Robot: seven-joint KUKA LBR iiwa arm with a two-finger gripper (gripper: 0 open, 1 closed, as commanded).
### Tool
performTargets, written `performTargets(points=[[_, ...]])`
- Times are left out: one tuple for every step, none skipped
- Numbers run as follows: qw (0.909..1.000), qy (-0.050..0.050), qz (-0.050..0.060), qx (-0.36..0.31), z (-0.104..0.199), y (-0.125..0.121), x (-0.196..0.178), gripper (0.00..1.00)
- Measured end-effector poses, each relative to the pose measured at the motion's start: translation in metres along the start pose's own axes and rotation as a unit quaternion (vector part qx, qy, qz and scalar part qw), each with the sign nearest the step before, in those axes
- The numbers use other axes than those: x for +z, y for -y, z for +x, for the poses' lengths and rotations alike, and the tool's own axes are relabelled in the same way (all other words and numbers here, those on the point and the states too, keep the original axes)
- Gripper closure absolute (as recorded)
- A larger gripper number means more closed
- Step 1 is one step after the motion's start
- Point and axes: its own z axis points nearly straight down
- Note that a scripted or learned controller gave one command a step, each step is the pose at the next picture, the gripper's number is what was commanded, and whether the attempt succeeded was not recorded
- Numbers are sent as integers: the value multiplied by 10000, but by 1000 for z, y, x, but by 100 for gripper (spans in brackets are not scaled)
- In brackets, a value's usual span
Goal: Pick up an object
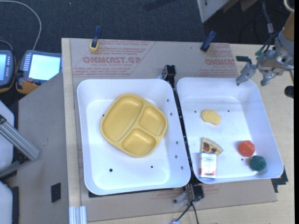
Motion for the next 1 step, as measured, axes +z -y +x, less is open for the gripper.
performTargets(points=[[10000, 18, -76, -19, 1, -3, -11, 0]])
